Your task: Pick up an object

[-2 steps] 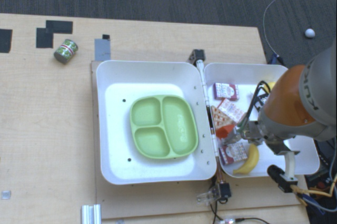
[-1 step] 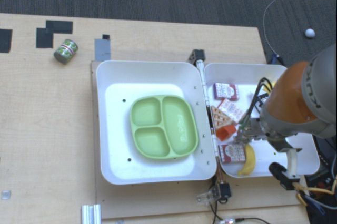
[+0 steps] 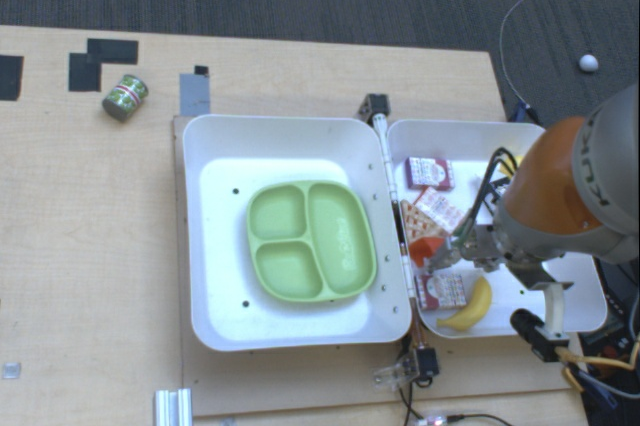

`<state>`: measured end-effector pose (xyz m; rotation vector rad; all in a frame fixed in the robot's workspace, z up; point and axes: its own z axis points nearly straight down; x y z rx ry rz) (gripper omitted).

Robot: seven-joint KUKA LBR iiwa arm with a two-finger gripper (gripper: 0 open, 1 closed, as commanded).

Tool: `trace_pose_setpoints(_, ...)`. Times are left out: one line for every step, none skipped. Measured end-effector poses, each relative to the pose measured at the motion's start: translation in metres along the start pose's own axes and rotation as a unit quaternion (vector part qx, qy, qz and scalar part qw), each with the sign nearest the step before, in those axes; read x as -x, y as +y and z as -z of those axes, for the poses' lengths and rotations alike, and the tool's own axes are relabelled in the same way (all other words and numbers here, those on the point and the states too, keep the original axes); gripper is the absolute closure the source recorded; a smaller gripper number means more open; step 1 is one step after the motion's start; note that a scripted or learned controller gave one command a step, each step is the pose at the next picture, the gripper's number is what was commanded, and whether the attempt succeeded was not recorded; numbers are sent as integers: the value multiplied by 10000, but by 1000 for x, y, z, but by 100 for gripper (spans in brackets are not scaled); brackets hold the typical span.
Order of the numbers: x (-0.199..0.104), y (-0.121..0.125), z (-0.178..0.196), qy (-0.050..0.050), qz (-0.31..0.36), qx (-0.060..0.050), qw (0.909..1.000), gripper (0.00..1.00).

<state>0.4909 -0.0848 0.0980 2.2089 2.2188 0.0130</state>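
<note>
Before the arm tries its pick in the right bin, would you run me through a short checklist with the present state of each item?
1. Arm over the right bin: ok.
2. Gripper near a target, beside the red item: ok.
3. Finger state: cannot tell.
4. Anything held: cannot tell.
5. Banana unobstructed: ok, lying apart at the bin's near edge.
6. Green divided plate sits in the left bin, away from the arm: ok.

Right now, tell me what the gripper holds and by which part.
Cannot be told: the gripper sits low among the packets in the right bin, beside the banana.
</note>
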Motion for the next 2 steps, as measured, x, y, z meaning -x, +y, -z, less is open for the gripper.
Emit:
trace_pose_setpoints(-1, 2, 11, 2, 22, 20, 10000, 100)
trace_pose_setpoints(-1, 2, 10, 3, 18, 19, 10000, 0)
